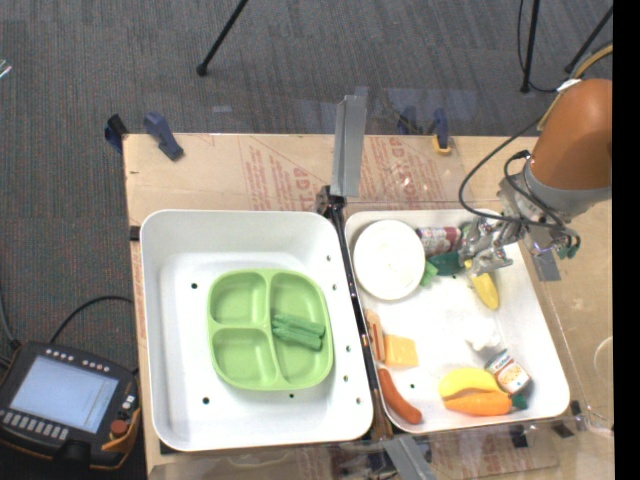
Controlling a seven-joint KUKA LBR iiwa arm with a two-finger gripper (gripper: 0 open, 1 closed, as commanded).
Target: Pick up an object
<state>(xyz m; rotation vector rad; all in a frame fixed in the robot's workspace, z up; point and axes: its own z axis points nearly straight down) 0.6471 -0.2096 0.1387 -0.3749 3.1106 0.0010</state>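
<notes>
My gripper (488,252) hangs low over the upper right part of the right bin (548,320), below the arm's orange band (576,133). A small yellow corn cob (486,291) lies just below it. To its left sit a green toy (446,263) and a small dark can (438,236) on its side. Nothing visible is held in the gripper. Further down the bin lie a banana (468,380), a carrot (482,404), a small jar (511,374), a cheese slice (401,350) and a sausage (400,399).
A white round plate (388,259) fills the right bin's upper left corner. The left bin (170,268) holds a green divided plate (240,313) with a green bean piece (298,330) on it. A teach pendant (65,398) lies at the lower left, off the bench.
</notes>
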